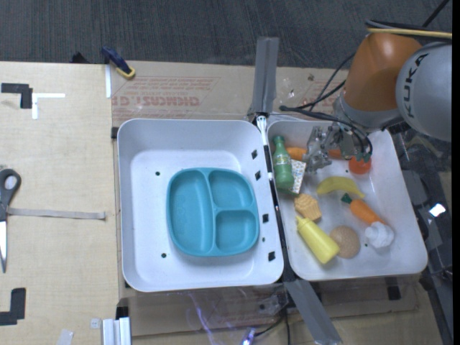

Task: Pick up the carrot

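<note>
In the right shallow white bin, the small orange plastic carrot lies just right of the yellow plastic banana. The end effector hovers beyond the banana, grip state unclear. It should travel nearer, centre over the carrot's middle, then descend.

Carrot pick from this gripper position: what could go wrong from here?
1. The gripper is at the far end of the right bin, while the carrot lies nearer, beside the banana; closing here would likely miss.
2. The green bottle and an orange piece crowd the gripper and could get grabbed instead.
</note>
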`<state>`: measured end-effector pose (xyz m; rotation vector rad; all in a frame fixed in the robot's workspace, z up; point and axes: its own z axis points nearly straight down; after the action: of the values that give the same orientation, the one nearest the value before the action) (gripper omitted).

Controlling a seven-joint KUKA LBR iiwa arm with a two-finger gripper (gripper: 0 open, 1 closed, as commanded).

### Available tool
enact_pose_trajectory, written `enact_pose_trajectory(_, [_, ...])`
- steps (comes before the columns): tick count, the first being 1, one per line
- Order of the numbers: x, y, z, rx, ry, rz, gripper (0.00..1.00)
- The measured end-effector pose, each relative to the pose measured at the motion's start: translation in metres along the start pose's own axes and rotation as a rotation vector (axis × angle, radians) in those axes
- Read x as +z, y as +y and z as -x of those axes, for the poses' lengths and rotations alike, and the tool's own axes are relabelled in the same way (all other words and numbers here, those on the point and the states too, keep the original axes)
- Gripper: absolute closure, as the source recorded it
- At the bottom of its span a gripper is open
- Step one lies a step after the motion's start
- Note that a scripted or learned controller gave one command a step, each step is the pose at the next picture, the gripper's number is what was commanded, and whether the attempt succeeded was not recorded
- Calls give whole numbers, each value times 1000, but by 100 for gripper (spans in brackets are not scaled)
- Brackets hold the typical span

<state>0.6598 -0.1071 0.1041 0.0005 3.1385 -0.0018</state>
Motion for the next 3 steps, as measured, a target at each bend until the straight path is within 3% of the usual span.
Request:
enact_pose_trajectory(1, [3, -1, -6, 1, 32, 3, 0])
enact_pose_trajectory(2, [-28, 13, -11, 57, -2, 1, 0])
enact_pose_trajectory(3, [10, -3, -16, 314, -1, 1, 0])
